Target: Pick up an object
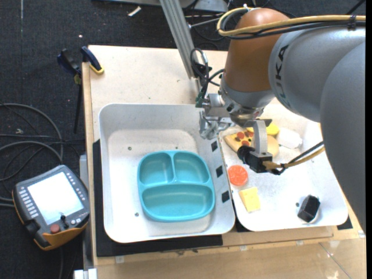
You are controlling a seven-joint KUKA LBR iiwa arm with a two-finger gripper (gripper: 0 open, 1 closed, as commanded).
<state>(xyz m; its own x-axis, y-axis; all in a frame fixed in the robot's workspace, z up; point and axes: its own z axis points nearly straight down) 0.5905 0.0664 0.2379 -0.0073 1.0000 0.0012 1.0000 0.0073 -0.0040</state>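
Pincer sits over the wall btw left bin and rt bin; arm blocks it, can't tell if spread or pressed together. Pizza-like slice is partly hidden under it. Orange disc, yellow block and black item lie clear in rt bin.

A teal tray crowds the left bin; open floor lies between yellow block and black object.

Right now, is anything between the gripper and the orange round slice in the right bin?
Nothing visible blocks it. The gripper hangs over the seam between the bins; the orange slice lies just inside the right bin, lower in the view. The pizza slice lies close beside that path, and the yellow block lies beyond the slice.
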